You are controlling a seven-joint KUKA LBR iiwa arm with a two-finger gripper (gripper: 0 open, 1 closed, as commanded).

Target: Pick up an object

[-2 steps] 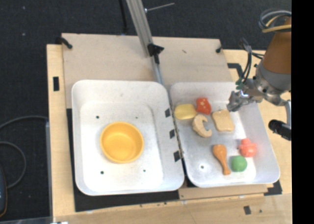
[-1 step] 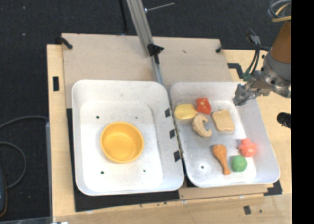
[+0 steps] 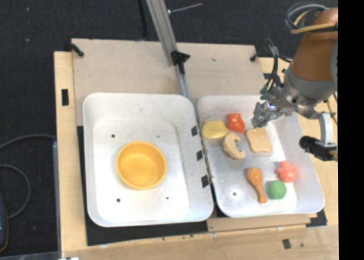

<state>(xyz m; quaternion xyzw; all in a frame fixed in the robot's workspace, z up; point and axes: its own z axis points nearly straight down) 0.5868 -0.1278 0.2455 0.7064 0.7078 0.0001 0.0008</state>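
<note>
On the tabletop [image 3: 131,65] my left bin [image 3: 102,116] holds a yellow bowl [image 3: 141,165], while my right bin [image 3: 310,193] carries the small pieces. My pincer [image 3: 262,115] hangs over the right bin's far part; whether it is wide or narrow I cannot tell. Just beside and below it lies the tan bread slice [image 3: 259,140], with the red piece [image 3: 235,122] to its left, then the yellow block [image 3: 214,130], the curved tan piece [image 3: 234,145], the drumstick [image 3: 256,183], the pink piece [image 3: 287,171] and the green ball [image 3: 277,190] nearer the front.

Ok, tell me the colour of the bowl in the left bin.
The bowl is yellow-orange, seen plainly in the camera view from above.
</note>
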